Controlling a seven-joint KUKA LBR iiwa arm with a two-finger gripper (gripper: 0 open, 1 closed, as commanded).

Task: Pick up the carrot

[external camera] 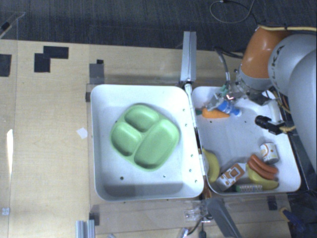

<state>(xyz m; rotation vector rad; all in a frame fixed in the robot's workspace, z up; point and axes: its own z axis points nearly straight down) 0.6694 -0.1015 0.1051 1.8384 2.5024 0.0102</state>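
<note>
The carrot (214, 114) is a small orange piece lying in the far left part of the right bin (292, 182), close to the divider between the bins. A blue object (234, 111) lies against its right end. My gripper (222, 99) hangs just above and slightly right of the carrot, under the orange-banded wrist (257, 53) that comes in from the right. The wrist body and cables hide much of the gripper.
The left bin (104, 182) holds a green divided plate (144, 136). Along the right bin's near side lie a banana (212, 165), a small carton (232, 176), a hot dog (262, 167) and a small can (269, 152). A black part (267, 124) juts in from the right.
</note>
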